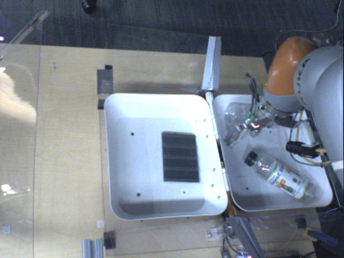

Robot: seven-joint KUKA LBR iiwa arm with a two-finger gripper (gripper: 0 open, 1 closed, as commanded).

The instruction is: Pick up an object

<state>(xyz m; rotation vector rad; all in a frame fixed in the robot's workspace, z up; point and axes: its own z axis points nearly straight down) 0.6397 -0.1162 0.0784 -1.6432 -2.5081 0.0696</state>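
Bottle (277, 176): clear plastic, dark cap, green-and-white label, lying on its side in right bin (322, 195), cap toward upper left. Gripper (248, 123): low over that bin's upper left corner, beside a crumpled clear plastic item (234, 117); finger state cannot be told. Left bin (123, 144): holds dark ribbed panel (180, 156). Both bins sit on wooden tabletop (64, 160).

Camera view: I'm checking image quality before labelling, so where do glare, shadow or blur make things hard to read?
Camera view: glare washes the clear acrylic panel at left; soft shadow lies along the left white bin's near wall; the crumpled clear plastic item under the tool blurs into the right bin.
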